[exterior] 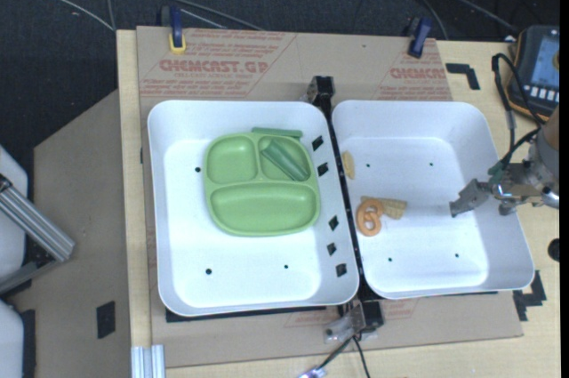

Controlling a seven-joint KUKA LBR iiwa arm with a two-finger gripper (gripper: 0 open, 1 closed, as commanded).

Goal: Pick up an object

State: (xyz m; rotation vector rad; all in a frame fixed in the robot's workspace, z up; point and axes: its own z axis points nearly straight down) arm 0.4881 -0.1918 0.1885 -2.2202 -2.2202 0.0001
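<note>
In the right bin [444, 123], near its left wall, lies an orange pretzel-shaped ring [369, 219] with a tan cracker-like piece [392, 208] touching its right side. A smaller tan piece [348, 164] lies higher up by the divider. My gripper [466, 202] reaches in over the right bin's right side, well to the right of the ring, and I see nothing in it. In the left bin [178, 261] sits a green divided plate [258, 207] with a darker green object [286, 159] in its upper right compartment.
A black divider with clips [331, 189] runs between the two bins. The arm's wrist [533, 182] hangs over the right bin's right rim. Blue clamps [177, 30] [419, 36] hold the cardboard base at the back. Cables cross the dark floor behind.
</note>
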